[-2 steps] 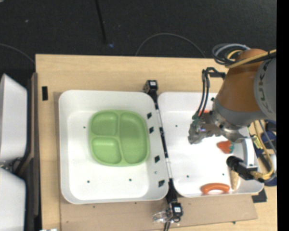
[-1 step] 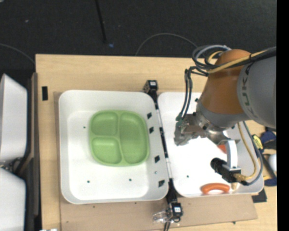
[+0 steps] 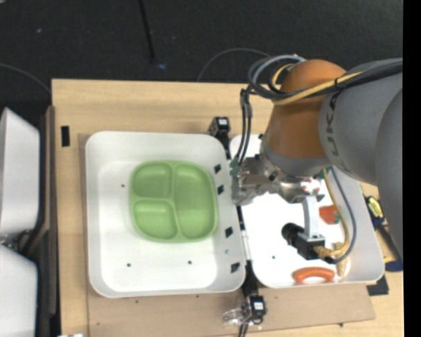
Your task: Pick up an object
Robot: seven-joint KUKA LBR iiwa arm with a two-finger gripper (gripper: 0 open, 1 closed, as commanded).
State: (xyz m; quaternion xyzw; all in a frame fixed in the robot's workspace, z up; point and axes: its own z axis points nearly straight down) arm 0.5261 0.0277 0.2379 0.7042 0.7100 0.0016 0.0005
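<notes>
two shallow white bins sat side by side on the pale wooden worktop [image 3: 147, 93] in the camera view. the left bin [image 3: 102, 209] held a light green plate [image 3: 174, 201] with four compartments. it lay flat, a little above the bin's middle and apart from every wall.

the right bin [image 3: 281, 265] was largely covered by the grey arm [image 3: 365, 118], which reached in from the right with its orange band [image 3: 305, 118] over the bin's upper part. the claw [image 3: 251, 181] hung below that band at the right bin's left wall, just beside the divide between the two bins. whether it was wide or narrow could not be told, since the wrist hid it from above.

an orange curved object [image 3: 313, 275] lay near the right bin's lower wall, well apart from the claw. a small red-orange piece [image 3: 328, 214] showed toward the right side of that bin, partly hidden by cables. grey cables [image 3: 247, 128] looped from the arm's top down toward the claw.
</notes>
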